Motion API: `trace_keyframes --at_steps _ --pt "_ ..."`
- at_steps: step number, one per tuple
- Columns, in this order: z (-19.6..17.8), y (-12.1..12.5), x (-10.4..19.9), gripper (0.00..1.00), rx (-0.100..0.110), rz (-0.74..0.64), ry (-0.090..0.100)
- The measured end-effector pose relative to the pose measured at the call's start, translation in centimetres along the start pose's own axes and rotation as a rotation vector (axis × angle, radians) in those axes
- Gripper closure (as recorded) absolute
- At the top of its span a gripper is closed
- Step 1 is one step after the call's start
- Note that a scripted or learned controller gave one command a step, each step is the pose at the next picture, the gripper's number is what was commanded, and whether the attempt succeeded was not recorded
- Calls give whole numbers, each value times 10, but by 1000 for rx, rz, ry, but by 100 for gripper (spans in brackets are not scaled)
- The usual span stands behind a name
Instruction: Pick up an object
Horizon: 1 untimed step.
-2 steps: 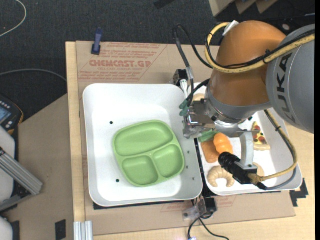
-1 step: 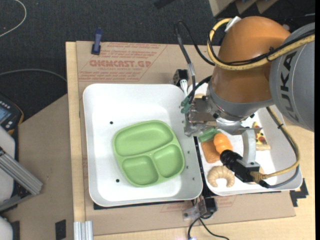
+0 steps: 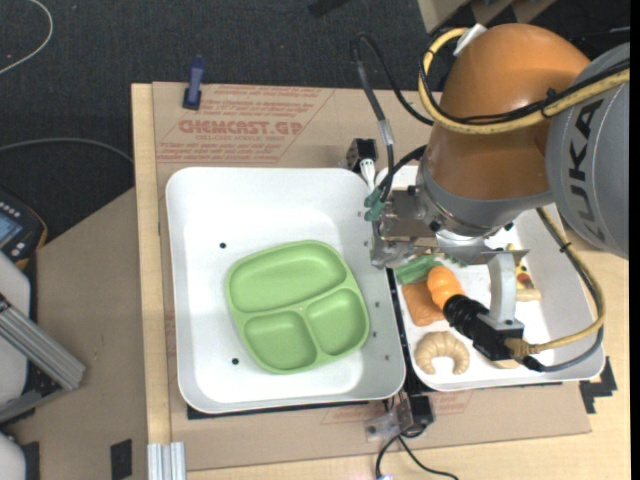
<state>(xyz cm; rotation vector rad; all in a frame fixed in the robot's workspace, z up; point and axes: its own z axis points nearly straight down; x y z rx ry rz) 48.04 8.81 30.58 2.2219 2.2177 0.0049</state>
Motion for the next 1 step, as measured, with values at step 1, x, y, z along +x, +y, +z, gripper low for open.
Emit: trace_keyframes --at_steps 1 --pt "-133 1 -20 100 -14 -1 2"
